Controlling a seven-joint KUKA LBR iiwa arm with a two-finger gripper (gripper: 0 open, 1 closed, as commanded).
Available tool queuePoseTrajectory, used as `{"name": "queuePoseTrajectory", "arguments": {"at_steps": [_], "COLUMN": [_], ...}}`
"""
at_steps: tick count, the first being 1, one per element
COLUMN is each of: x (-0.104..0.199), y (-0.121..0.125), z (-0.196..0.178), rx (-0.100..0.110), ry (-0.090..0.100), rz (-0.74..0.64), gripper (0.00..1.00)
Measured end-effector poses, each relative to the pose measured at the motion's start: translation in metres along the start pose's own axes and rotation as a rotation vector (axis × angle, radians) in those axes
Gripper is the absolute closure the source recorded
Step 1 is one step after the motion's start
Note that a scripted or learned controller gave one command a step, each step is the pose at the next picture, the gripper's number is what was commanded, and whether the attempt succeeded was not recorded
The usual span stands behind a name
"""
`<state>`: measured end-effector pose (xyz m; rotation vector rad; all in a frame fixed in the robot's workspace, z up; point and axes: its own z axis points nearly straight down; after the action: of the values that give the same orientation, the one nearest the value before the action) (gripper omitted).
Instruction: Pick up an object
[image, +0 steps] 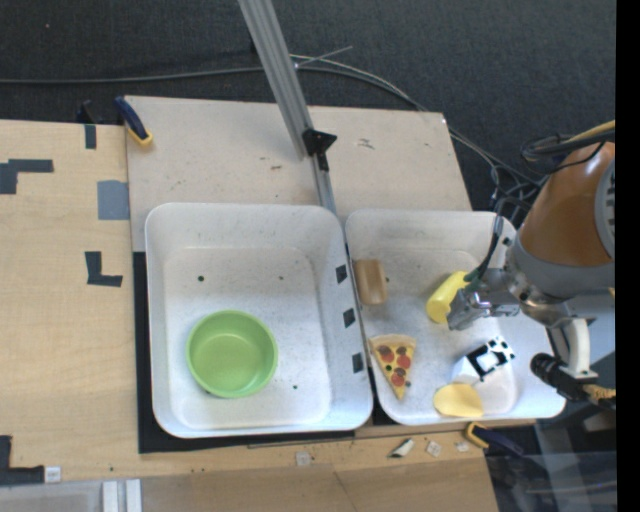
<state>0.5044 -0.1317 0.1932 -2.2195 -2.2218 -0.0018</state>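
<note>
Two white bins sit on the desk; in the right bin (400, 225) our claw (462, 312) hovers just beside a yellow banana-like piece (442, 297). We cannot tell its state. We judge we're approaching; next, closing squarely around it.

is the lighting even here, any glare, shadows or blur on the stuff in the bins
Camera view: light is soft and fairly even, with faint shadows. The white bins look bright but keep their speckles, so no real glare. The green bowl and pizza slice are reasonably sharp. The tool by the yellow object is darker and slightly soft, so detail is hard to read.
</note>
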Motion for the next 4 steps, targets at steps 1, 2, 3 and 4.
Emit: {"name": "queuePoseTrajectory", "arguments": {"at_steps": [1, 2, 3, 4], "x": [0.001, 0.059, 0.114, 0.169], "y": [0.0, 0.006, 0.0, -0.012], "z": [-0.025, -0.018, -0.01, -0.011], "rx": [0.001, 0.005, 0.009, 0.01], "ry": [-0.001, 0.001, 0.001, 0.001], "rz": [0.0, -0.005, -0.003, -0.005], "gripper": [1.0, 1.0, 1.0, 1.0]}}
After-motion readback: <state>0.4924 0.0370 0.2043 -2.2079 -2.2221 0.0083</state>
